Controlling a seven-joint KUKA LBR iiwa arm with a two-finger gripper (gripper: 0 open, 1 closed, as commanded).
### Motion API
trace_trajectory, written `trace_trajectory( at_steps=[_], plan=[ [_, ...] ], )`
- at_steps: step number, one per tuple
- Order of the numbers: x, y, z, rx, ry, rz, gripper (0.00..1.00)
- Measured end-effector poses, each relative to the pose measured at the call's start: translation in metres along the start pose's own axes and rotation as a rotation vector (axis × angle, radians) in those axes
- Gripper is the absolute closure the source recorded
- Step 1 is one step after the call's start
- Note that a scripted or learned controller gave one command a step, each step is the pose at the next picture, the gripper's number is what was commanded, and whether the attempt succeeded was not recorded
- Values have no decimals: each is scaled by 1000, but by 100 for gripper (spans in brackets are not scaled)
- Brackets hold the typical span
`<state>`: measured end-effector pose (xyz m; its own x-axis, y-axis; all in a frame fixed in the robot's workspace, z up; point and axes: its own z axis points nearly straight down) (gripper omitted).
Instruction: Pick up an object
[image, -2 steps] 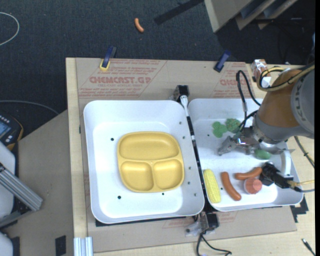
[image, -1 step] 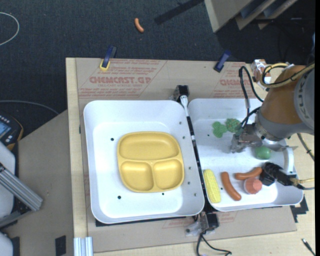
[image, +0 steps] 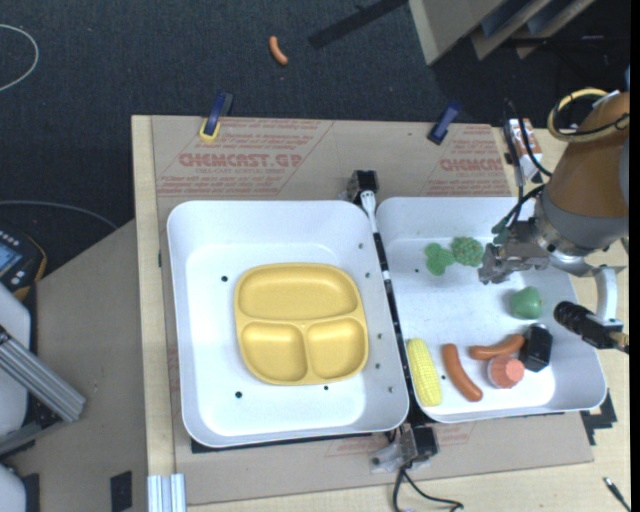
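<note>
The gripper (image: 497, 262) is seen low over the right bin (image: 420, 222), just beside the broccoli (image: 452, 253); whether it is spread or pressed together cannot be told. A green piece (image: 525, 301), two sausages (image: 462, 371), a corn cob (image: 424, 371) and a pink slice (image: 507, 373) are placed nearer the front. A yellow divided plate (image: 299, 322) is set in the left bin (image: 195, 300). "CHEMCAST" is printed on the board (image: 290, 150).

Bench (image: 300, 150) (brown board top) carries 2 white bins: left bin (image: 190, 300) & right bin (image: 575, 385), touching.
</note>
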<state>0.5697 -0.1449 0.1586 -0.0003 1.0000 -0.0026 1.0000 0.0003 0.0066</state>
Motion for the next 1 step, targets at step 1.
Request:
trace_trajectory(
  at_steps=[1],
  plan=[
    [-1, 0, -65, -2, 0, -1, 100]
  ],
)
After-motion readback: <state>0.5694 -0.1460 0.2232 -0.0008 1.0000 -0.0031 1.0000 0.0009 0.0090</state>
